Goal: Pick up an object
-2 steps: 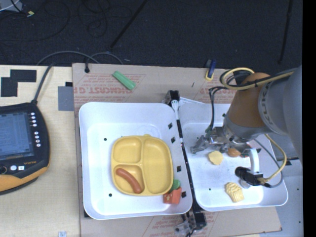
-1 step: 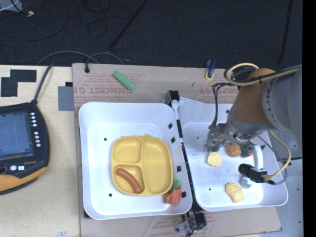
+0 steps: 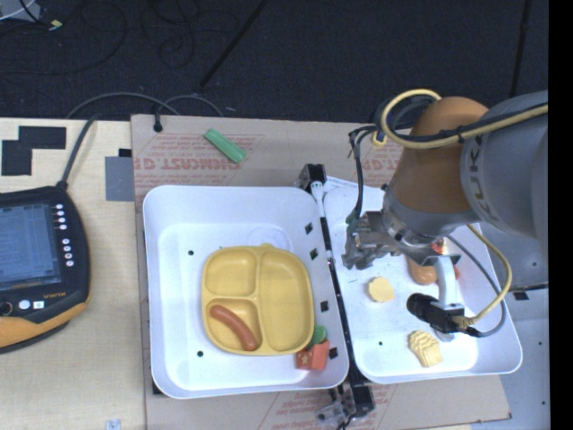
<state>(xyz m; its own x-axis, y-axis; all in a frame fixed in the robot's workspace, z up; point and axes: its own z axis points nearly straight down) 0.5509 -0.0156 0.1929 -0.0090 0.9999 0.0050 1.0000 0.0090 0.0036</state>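
Note:
My gripper [image 3: 358,251] hangs low over the upper left part of the right bin [image 3: 501,352], close to the divider between the bins. A small round yellow piece [image 3: 381,289] lies just below and to the right of it. A ridged yellow piece [image 3: 426,348] rests near the bin's front edge. An orange object [image 3: 423,271] sits partly hidden under the arm's wrist. In the left bin [image 3: 170,240] a yellow divided plate [image 3: 269,285] carries a toy sausage [image 3: 234,326]. A small red and green toy [image 3: 314,355] lies by the plate's lower right corner.
A green block [image 3: 225,146] lies on the cardboard behind the left bin. A teach pendant [image 3: 36,253] rests at the far left of the bench. Black cables and a connector [image 3: 434,312] from the arm drape across the right bin.

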